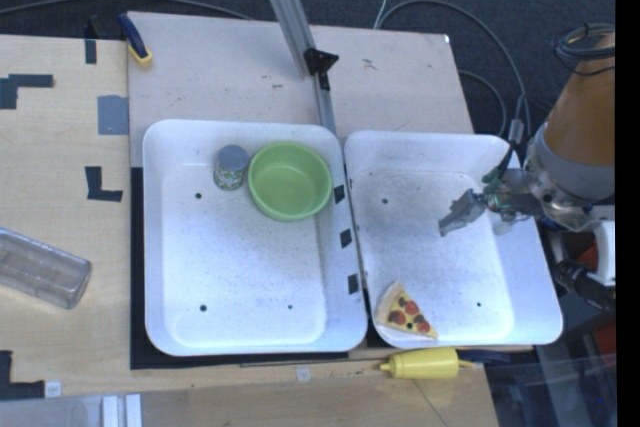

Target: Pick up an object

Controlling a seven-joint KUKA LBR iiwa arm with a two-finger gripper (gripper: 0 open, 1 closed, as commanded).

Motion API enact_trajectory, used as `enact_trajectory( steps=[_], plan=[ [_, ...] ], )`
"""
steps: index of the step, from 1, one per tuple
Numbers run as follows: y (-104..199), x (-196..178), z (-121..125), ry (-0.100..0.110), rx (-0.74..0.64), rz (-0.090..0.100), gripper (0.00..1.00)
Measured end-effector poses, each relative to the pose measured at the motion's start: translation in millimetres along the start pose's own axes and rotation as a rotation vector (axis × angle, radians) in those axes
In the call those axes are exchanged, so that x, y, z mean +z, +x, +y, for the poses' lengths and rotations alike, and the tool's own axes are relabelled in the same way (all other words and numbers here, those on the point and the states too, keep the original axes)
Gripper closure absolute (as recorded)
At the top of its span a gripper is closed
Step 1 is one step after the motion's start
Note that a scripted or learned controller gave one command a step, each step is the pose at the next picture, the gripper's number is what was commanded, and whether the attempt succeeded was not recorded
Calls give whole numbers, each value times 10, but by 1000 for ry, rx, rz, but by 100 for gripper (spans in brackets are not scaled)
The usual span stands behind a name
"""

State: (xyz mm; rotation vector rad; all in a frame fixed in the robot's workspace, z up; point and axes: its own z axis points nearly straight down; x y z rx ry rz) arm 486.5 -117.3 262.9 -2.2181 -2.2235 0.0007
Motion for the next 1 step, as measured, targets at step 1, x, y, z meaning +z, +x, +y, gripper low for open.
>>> enact_trajectory(
  steps=[1],
  plan=[
    [-1,0,0,0,0,0,0]
  ],
)
